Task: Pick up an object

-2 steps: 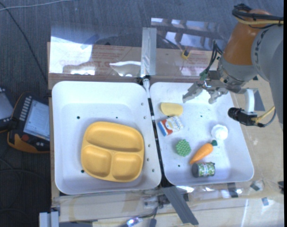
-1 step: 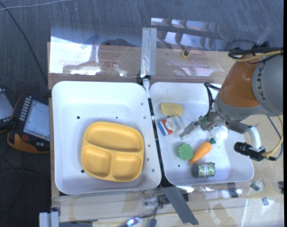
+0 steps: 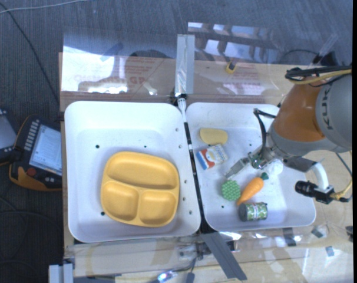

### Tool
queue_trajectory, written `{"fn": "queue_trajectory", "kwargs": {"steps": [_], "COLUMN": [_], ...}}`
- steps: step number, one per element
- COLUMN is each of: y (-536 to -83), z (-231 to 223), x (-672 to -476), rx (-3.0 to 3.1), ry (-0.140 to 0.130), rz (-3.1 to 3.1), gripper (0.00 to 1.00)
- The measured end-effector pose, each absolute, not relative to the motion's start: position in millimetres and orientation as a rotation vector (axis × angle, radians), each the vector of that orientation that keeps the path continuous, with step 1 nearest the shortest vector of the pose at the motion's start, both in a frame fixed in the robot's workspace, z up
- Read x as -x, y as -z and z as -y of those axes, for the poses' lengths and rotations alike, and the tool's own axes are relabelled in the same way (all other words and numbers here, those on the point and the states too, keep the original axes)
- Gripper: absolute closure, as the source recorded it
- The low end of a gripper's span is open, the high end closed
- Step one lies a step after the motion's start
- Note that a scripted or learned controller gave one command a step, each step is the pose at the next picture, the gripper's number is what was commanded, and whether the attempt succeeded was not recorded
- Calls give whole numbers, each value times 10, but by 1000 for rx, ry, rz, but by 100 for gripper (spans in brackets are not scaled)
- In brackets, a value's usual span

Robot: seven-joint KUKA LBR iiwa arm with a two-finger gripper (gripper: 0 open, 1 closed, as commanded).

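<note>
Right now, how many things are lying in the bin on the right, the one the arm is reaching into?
5: a yellow piece near the back, a red-and-white packet by the left wall, a green disc mid-bin, a carrot beside it, a can at the front. The arm may hide more.

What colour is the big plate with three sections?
Yellow; the divided plate shows clearly in the camera view.
</note>
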State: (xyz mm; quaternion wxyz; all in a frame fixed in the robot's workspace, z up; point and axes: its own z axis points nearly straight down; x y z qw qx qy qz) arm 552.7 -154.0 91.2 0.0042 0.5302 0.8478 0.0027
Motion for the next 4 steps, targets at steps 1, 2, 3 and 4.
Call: {"fn": "queue_trajectory", "kwargs": {"steps": [1, 2, 3, 4], "y": [-1892, -1094, -1366, -948], "z": [1393, 1405, 2049, 2145], "x": [-4844, -4925, -5389, -5536], "rx": [-1511, -1504, -1225, -1494], "ry": [-1, -14, 1, -24], "rz": [-2755, -2728, -2890, -2749], "gripper": [0, 0, 0, 0]}}
